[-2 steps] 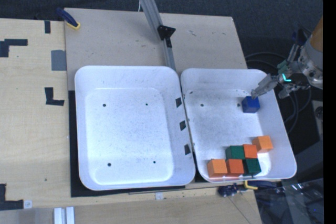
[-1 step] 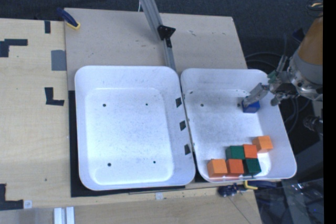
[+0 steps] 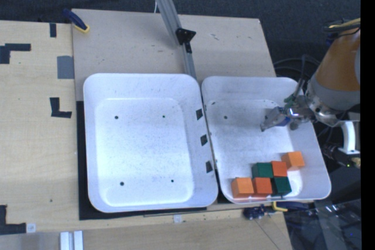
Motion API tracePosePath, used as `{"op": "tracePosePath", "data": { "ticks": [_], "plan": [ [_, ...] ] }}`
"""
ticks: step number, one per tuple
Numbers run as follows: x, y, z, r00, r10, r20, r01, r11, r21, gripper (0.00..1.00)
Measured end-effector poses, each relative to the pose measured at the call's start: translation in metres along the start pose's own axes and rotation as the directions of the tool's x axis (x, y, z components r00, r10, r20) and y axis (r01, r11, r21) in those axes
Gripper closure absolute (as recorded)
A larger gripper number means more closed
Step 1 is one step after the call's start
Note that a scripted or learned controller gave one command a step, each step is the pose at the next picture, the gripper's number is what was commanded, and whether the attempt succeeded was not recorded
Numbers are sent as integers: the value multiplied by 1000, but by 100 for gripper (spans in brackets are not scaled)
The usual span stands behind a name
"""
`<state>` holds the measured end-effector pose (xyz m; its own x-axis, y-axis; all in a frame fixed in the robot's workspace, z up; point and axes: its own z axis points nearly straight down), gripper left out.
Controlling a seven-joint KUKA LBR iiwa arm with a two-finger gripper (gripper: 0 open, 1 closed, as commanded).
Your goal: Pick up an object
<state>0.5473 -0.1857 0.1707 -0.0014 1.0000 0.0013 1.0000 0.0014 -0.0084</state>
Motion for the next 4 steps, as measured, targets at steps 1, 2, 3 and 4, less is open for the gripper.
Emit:
{"op": "tracePosePath", "data": {
  "ticks": [1,2,3,4],
  "plan": [
    [4,2,45,1000,-1,1,1,1000,-2,0],
    [3,3,32,1000,-2,1,2,1000,-5,100],
    [5,8,-11,1000,0,2,0,1000,-12,100],
    [6,8,-44,1000,-1,2,1,1000,-11,100]
  ]
}}
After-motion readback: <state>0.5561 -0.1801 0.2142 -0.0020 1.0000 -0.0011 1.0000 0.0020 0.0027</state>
